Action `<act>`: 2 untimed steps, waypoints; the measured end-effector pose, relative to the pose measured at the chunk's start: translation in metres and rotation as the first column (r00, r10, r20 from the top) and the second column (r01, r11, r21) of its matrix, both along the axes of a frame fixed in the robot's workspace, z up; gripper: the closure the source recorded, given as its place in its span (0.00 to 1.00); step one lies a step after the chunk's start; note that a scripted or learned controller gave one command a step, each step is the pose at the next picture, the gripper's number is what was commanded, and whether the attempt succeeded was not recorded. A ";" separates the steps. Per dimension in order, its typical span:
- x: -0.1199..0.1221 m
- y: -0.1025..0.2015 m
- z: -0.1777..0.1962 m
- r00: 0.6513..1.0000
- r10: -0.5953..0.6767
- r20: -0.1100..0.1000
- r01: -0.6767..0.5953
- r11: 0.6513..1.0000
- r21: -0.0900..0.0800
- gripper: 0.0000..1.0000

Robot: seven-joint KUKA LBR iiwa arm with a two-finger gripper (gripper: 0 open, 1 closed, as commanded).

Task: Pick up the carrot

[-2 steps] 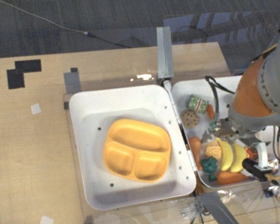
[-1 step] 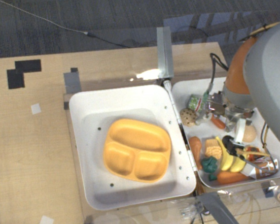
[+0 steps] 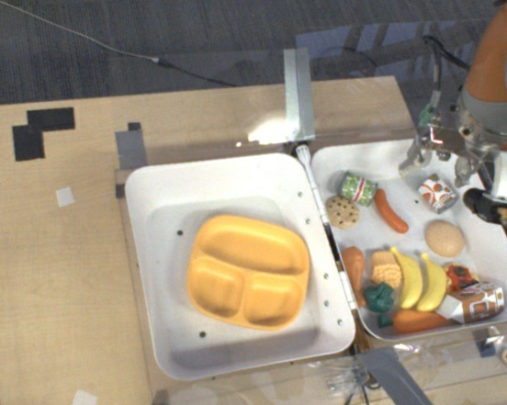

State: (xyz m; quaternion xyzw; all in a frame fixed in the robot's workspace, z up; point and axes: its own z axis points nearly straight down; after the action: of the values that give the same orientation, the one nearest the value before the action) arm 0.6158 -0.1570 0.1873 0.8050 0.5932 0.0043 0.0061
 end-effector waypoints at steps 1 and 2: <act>-0.059 0.027 -0.096 1.000 -0.022 -0.015 0.022 1.000 0.006 0.00; -0.018 0.050 -0.101 0.914 -0.405 -0.009 0.405 0.914 0.007 0.00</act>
State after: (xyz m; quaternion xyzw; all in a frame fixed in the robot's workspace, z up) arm 0.5979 -0.1065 0.0865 0.9105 0.4135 0.0027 0.0011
